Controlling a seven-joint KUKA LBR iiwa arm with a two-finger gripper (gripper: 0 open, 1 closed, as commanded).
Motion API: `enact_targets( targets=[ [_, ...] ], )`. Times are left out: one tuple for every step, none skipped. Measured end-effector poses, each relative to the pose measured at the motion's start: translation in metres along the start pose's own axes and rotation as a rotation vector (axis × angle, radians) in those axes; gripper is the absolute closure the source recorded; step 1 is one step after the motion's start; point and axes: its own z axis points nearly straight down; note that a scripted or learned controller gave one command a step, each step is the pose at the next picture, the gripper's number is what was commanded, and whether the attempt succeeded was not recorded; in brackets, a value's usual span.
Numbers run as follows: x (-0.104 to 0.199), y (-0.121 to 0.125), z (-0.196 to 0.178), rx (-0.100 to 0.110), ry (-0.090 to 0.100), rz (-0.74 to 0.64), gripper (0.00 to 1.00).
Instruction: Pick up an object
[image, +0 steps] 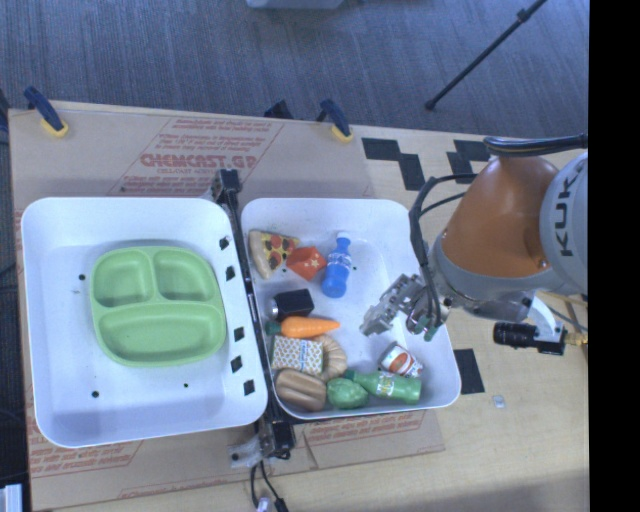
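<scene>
My gripper (404, 312) hangs over the right side of the right bin (425, 228), fingers spread open with nothing between them. Toy food lies in this bin. A pizza slice (267, 250), a red tomato (308, 262) and a blue bottle (338, 266) are to its upper left. An orange carrot (310, 326) and a black block (293, 301) lie to its left. Just below the gripper sit a red-and-white can (399, 360) and a green bottle (393, 387).
A checked cracker (296, 354), a bread roll (300, 389) and a green vegetable (345, 393) crowd the right bin's front left corner. The left bin (50, 400) holds a green divided plate (157, 304). Clips join the bins along their shared wall (238, 290).
</scene>
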Motion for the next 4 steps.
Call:
enact_targets(
  targets=[
    [-0.001,0.001,-0.01,0.0,-0.002,-0.003,1.0],
    [-0.002,0.001,-0.021,0.0,-0.004,-0.007,1.0],
    [0.022,0.052,-0.023,-0.001,-0.001,-0.248,1.0],
    [0.021,0.052,-0.034,-0.001,-0.004,-0.251,1.0]
  ],
)
